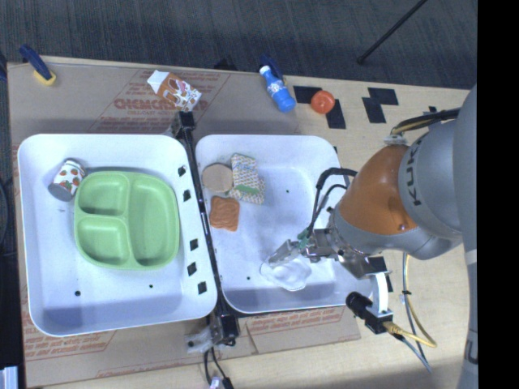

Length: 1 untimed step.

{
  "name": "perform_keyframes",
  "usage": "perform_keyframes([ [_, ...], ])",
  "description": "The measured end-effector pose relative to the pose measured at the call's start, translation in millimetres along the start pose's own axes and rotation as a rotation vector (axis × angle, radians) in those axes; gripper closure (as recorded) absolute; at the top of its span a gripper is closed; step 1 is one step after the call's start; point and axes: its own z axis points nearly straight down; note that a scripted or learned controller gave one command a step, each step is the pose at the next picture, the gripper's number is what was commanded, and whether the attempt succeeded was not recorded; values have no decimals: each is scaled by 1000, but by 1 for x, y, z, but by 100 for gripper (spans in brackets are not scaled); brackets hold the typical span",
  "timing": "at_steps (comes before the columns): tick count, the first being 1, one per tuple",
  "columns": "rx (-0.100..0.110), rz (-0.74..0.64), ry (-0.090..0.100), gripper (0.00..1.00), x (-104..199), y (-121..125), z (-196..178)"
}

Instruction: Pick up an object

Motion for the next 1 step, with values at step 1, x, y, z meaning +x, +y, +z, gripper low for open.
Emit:
perform_keyframes([
  [1, -2, 2, 0, 0, 18, 115, -11],
])
